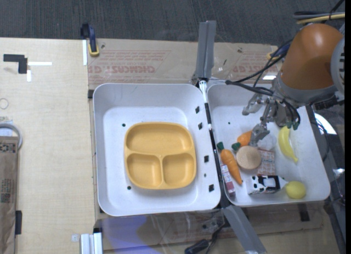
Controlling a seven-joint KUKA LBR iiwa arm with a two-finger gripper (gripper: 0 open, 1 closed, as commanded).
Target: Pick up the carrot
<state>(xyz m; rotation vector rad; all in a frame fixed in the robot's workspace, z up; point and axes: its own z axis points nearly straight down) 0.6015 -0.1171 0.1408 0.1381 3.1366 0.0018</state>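
Gripper hangs low in the right bin — finger state unclear — carrot lies nearby, ungrasped.

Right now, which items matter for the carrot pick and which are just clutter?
Job:
- carrot, lying in the right bin near its left wall
- end effector, over the right bin, beside the small orange piece

Clutter:
- banana
- lemon
- small orange piece
- tan round block
- black-and-white toy
- yellow divided plate in the left bin

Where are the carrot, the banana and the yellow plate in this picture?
carrot [231, 165], camera view, middle of its orange body.
banana [286, 144], camera view, middle of its curved length.
yellow plate [160, 137], camera view, floor of its big compartment.
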